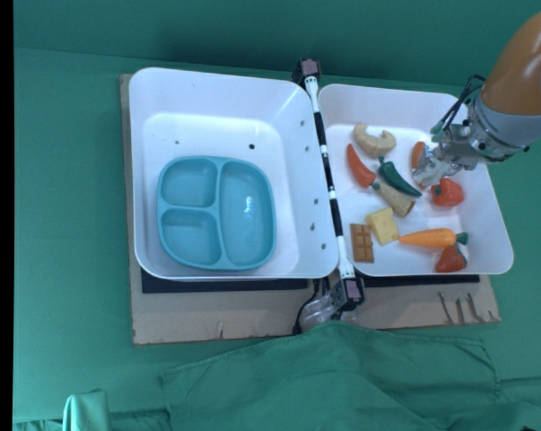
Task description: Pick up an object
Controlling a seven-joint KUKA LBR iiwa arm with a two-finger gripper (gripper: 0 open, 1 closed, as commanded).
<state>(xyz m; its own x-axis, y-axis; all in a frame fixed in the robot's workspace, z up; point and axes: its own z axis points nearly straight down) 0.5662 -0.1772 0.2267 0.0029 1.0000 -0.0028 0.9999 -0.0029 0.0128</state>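
Over the right bin [485,241] the gripper [429,171] hangs low, just right of the green pepper [398,178]. Can't tell if the fingers are apart or together; wrist hardware blocks them. Nothing visibly between them.

Count, placed relative to the green pepper:
- 2 white bins: right one holds the toy food, left bin [207,97] holds 1 teal divided plate [216,212] with 3 compartments, well to the left.
- 1 green pepper, dark, slanted, mid-bin.
- 1 red chili [360,165], just left of it.
- 1 tan curved piece [375,138], croissant-like, up-left, near.
- 1 tan wedge [397,199] touching its underside; type unclear.
- 1 yellow cheese block [383,225], below.
- 1 brown chocolate bar [362,242], below-left, by the bin's left wall.
- 1 carrot [429,237], orange with green tip, below-right.
- 1 red piece [450,259] further below-right, strawberry-like, too small to be sure.
- 1 red tomato-like piece [447,192] right of it, past the gripper.
- 1 orange-red piece [418,153] up-right, partly covered by the gripper; identity unclear.

Arm [521,79] is cut off at the frame's right edge. A green cloth [342,375] lies along the bottom, overlapping the cardboard base [207,321] under the bins.
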